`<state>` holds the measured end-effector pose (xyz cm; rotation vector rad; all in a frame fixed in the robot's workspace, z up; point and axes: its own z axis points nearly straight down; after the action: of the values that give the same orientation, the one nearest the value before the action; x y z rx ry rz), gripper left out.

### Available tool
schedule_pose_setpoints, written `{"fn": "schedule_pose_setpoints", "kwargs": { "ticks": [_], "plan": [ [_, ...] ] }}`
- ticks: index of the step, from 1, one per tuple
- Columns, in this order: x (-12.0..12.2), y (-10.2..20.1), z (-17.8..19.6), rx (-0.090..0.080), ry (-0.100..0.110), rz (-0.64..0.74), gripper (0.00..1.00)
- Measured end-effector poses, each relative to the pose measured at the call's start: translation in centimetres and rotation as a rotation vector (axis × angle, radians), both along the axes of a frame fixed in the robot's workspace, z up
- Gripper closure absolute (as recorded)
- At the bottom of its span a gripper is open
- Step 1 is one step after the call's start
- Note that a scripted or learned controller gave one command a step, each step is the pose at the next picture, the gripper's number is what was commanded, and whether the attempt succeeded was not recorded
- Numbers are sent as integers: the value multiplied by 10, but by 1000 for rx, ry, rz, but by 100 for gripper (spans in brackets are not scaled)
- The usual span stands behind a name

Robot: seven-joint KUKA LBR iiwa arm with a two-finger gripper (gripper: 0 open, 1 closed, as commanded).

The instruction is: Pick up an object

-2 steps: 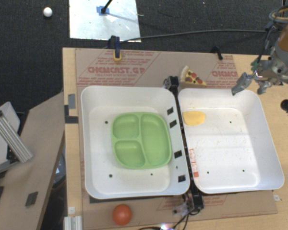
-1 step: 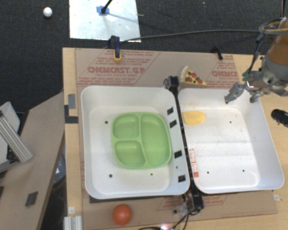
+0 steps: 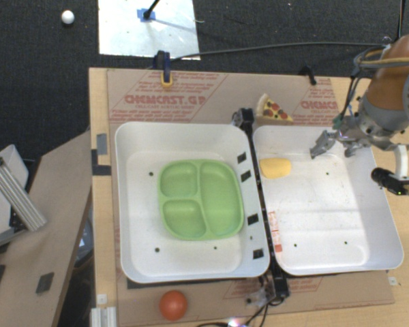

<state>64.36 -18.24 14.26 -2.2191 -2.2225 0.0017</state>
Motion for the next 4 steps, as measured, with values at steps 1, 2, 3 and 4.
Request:
{"fn": "schedule_pose_setpoints", "kwargs": {
  "ticks": [1,2,3,4],
  "plan": [
    [0,1,-52,0,0,1,0],
    [2,0,-37,-1,-7,2,100],
    [9,-5,26,-2,-10,2,100],
    [13,3,75,-2,-10,5,100]
  ]
}}
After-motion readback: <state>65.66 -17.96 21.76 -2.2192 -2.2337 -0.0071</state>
